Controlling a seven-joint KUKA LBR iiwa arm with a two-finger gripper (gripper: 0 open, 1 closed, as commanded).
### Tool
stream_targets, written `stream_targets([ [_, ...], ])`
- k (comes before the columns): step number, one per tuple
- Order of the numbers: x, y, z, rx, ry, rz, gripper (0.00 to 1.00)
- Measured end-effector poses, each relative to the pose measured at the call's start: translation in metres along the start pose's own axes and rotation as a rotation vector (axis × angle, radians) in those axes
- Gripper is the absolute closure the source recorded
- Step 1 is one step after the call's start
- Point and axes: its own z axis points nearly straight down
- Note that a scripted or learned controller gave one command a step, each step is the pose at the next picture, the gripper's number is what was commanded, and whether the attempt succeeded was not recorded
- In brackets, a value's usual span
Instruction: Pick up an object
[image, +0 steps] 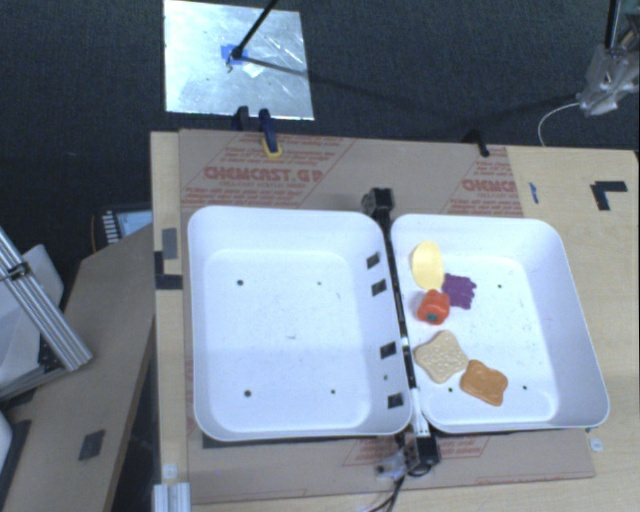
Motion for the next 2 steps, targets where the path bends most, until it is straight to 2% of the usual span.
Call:
stream_targets([
  [1,0.060,-0.003,0.076,0.014,0.004,-0.003,1.00],
  [2,0.031,-0.077,0.008,0.001,0.002,0.008,1.00],
])
